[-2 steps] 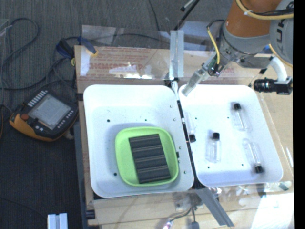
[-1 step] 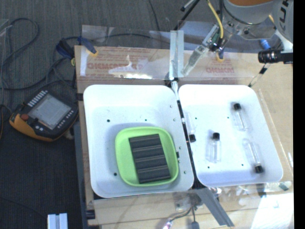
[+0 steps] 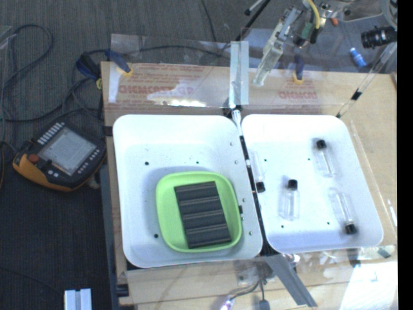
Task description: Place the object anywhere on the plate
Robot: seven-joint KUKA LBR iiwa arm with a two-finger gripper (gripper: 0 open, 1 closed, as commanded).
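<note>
From my remote seat I see the gripper raised well above the back edge of the worktop, near the divider between the two bins. It carries nothing that I can make out, and I cannot tell how it is set at this angle, since the tip reads as one pale blur.

The green plate sits in the left bin, toward its front, and a dark ribbed block lies on it, covering most of its middle. That leaves only the rim and a narrow margin for anything new, so I judge a drop there would likely land on the block or at the edge.

The candidates lie in the right bin: several small clear vials with black caps, all on their sides and well apart. One vial lies near the middle, another toward the back, a third near the right front, and a fourth tucked against the left wall. Spaced like this, each can be taken alone; the middle one looks easiest, clear of the walls.

Around the rig, a dark carpeted floor carries loose cables and a teach pendant to the left of the bins.
</note>
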